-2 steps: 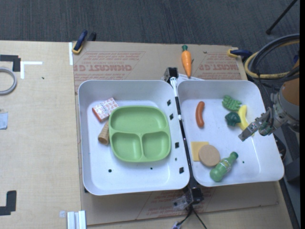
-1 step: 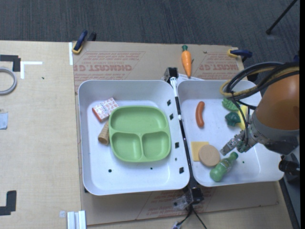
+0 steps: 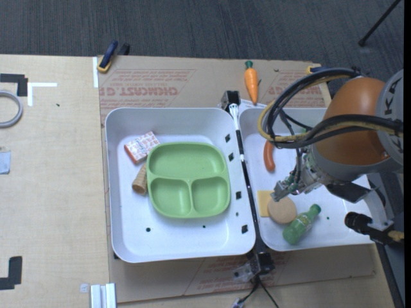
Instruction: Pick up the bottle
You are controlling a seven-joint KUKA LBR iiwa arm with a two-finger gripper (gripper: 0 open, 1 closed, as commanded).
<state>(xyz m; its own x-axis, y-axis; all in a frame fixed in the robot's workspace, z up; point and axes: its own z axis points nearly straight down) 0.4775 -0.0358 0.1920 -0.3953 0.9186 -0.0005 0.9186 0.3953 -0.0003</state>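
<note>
Two shallow white bins were seen side by side on a cardboard-covered bench. In the left bin point(image 3: 122, 223) a light green plastic plate with three compartments point(image 3: 189, 179) was placed near the middle; a small red-and-white patterned packet point(image 3: 141, 147) lay just beside its upper left corner, and a tan cone-shaped piece point(image 3: 140, 181) lay against its left edge.

In the right bin point(image 3: 334, 233) a small green plastic bottle with a green cap point(image 3: 300, 224) was found lying on its side near the front wall, cap pointed up and to the right. A round tan bun-like object point(image 3: 282, 210) rested just to its left, touching or nearly touching it, with a flat yellow slice point(image 3: 264, 202) beside that. An orange-red sausage-shaped toy point(image 3: 269, 156) lay further back in the same bin.

The grey arm with the orange band point(image 3: 350, 130) was extended over the right bin, black and yellow cables looped above it. The gripper point(image 3: 286, 186) was positioned low, directly above the tan round object and just apart from the bottle. Whether the jaws were open or closed could not be told, and nothing was seen between them.

Outside the bins, an orange toy carrot with a green top point(image 3: 250, 81) was set on the cardboard.
</note>
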